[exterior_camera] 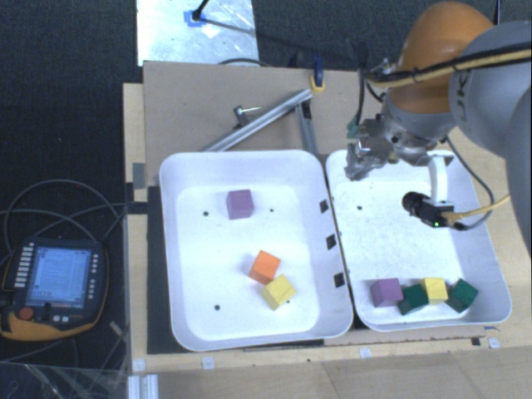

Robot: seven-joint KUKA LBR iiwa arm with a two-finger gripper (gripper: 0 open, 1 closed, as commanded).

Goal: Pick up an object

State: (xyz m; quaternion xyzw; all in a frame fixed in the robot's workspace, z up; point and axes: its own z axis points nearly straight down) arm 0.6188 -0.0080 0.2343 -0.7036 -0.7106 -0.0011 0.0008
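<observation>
White bins: 2, side by side on the surface.
Pincer (359, 163): over right bin's (490, 248) far-left corner; cannot tell its state.
Nearest blocks: purple block (386, 291), green, yellow along the near wall.
Direction: toward the near edge, slightly right.

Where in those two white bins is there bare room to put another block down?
Left bin: the floor left of the purple cube, and the near left corner beside the orange cube and yellow cube. Right bin: the middle, between the gripper and the near row of blocks. That row is crowded.
</observation>
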